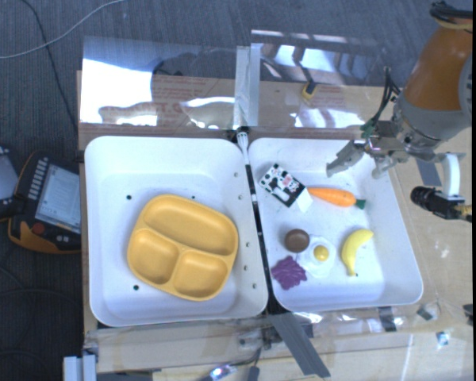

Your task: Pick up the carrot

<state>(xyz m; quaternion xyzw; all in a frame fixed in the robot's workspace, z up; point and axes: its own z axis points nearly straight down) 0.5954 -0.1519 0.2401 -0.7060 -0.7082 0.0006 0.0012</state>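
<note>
Carrot (332, 197) lies flat in the right bin (404, 268), just below and left of the tool (357, 155), which hangs over the bin's far edge with its fingers spread, gripping nothing. Milk carton (282, 185) crowds the carrot's left tip; banana (355, 248) sits nearer the front, bare white floor between them.

two white bins (103, 236), one yellow tray (182, 246), one carrot (332, 197), one banana (355, 249)
</note>
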